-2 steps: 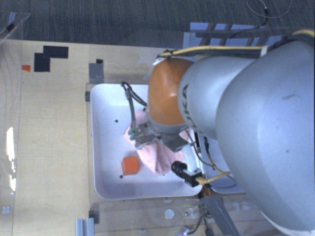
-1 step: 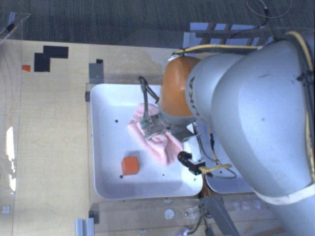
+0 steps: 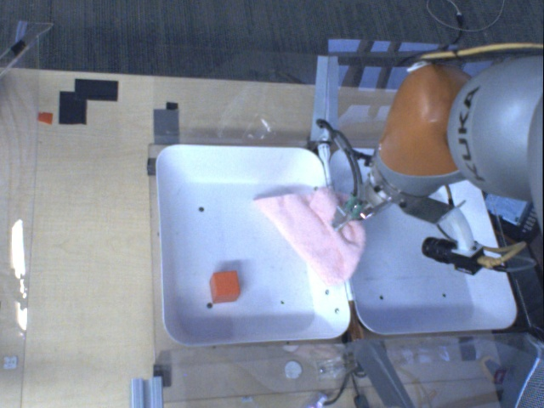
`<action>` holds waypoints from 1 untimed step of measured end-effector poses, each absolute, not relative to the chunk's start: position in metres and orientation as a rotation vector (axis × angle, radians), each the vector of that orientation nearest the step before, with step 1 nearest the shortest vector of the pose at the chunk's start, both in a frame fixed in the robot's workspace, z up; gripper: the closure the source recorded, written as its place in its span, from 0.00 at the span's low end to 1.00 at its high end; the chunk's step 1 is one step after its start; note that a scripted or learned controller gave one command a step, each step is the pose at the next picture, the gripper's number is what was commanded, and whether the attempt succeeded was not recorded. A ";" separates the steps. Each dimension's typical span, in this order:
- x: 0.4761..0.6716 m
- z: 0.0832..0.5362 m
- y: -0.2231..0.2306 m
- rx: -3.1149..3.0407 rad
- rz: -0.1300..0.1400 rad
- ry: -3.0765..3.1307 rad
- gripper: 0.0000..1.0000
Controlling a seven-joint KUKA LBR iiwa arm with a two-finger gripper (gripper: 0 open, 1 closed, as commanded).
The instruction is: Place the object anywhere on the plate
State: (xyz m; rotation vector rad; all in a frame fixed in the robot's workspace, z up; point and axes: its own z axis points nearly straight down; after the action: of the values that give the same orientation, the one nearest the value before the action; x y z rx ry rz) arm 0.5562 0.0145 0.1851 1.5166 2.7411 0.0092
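One pink cloth (image 3: pixel 310 232) hangs from our tool (image 3: pixel 350 213), pinched between its fingers, over the bins' divide; no plate reached yet.

Wooden bench (image 3: pixel 85 253) bears two white bins (image 3: pixel 195 313), possibly black blocks (image 3: pixel 85 99)

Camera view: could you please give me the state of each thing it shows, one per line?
Pink cloth: crumpled, lying in the left bin, one end draped over the divide toward the right bin.
Orange cube: resting flat on the left bin's floor, apart from the cloth.
Left bin: holds cube and most of the cloth.
Right bin: under the arm.
Tool: at the cloth's right end; grip cannot be told.
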 end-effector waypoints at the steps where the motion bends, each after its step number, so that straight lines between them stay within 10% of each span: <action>1: 0.555 0.218 -0.010 1.715 0.004 2.627 1.00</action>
State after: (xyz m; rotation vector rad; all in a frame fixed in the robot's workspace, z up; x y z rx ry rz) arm 0.5552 -0.0100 0.2183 1.7151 2.6267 0.0045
